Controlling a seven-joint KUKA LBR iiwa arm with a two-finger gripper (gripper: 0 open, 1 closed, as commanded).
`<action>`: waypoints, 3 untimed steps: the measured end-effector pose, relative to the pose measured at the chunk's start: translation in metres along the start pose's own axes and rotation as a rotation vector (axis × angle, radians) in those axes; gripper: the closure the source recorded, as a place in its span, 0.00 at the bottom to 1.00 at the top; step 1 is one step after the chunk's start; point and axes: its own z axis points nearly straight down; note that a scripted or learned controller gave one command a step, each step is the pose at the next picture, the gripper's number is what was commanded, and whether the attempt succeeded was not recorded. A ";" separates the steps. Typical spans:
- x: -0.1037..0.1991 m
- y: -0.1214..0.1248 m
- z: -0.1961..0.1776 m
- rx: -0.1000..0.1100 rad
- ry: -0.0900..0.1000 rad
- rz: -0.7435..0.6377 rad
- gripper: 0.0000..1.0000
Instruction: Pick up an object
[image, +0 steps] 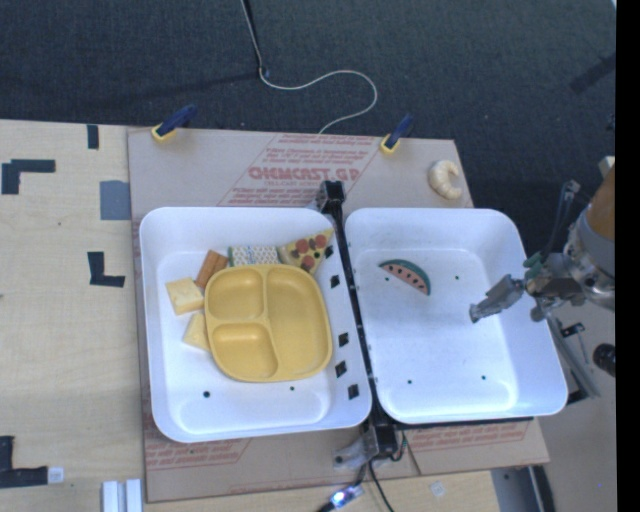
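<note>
The watermelon slice (404, 275) lay in the right bin (450, 400), to the left of the pincer (490, 303) and apart from it. Whether the pincer was spread or pressed together could not be told.

My hand (497, 298) hangs over the right shallow white plastic bin's (500, 395) right side, the red watermelon-slice toy (405, 275) lying left of it. The yellow divided plastic tray (268, 322) sits in the left shallow white bin (165, 400).
</note>
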 end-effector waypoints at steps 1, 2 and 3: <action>0.000 0.002 -0.006 -0.011 -0.003 -0.004 0.00; 0.012 0.003 0.050 -0.006 -0.001 -0.005 0.00; 0.013 0.005 0.115 -0.005 -0.001 -0.004 0.00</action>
